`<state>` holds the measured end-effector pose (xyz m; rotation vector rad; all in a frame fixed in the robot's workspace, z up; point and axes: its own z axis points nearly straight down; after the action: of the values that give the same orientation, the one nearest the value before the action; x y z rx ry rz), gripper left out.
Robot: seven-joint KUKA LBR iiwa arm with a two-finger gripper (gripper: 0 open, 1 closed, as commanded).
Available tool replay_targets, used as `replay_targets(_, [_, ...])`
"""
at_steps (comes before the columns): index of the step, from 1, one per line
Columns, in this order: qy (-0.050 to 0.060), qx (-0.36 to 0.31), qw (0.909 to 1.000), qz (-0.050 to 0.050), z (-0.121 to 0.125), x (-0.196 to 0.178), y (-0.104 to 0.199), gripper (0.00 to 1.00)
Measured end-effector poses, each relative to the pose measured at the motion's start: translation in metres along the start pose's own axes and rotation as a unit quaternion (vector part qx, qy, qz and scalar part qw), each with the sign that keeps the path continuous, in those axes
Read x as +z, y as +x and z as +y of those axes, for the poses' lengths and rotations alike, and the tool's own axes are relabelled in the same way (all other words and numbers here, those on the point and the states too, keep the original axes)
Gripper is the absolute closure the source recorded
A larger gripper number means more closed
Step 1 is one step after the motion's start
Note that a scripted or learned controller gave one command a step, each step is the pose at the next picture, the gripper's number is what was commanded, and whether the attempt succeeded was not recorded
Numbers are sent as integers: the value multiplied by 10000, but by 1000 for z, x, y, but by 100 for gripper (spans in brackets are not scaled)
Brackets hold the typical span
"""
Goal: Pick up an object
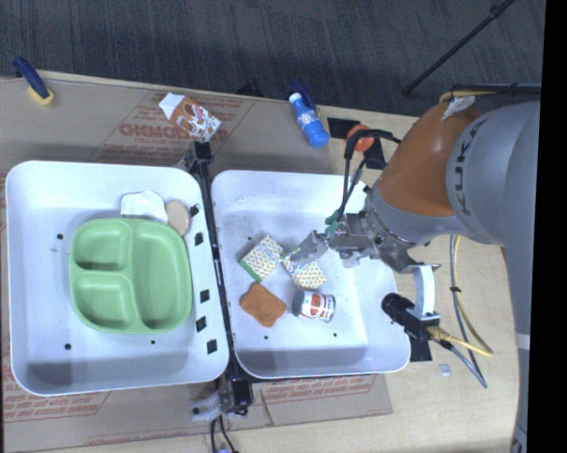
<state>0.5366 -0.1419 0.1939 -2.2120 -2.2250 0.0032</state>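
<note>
a tan bench (463, 407) with flattened cardboard (138, 130) under two shallow white bins sits before dark carpet (226, 31) at the top. the claw (309, 250) hangs low over the middle of the right bin (353, 351), the grey arm (473, 182) with its orange band reaching in from the right. open white floor lies above the claw toward the bin's far wall, and more to its right under the wrist; the bin's near wall is not far below. just left of the claw lies a green-and-white checked packet (261, 257); a second patterned packet (307, 273) sits right under the tips, seemingly touching them. below the claw a small can (315, 306) lies on its side, with an orange-brown piece (262, 305) to its left. whether the fingers are spread or closed cannot be told, and nothing is plainly gripped. well to the left, the other bin (25, 350) holds a green divided plate (131, 275).
</note>
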Motion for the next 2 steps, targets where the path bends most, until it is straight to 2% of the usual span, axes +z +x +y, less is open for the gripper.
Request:
replay_targets(1, [-3,4,10000,-9,-61,10,-51,0])
replay_targets(2, [-3,-11,10000,-7,5,103,-41,0])
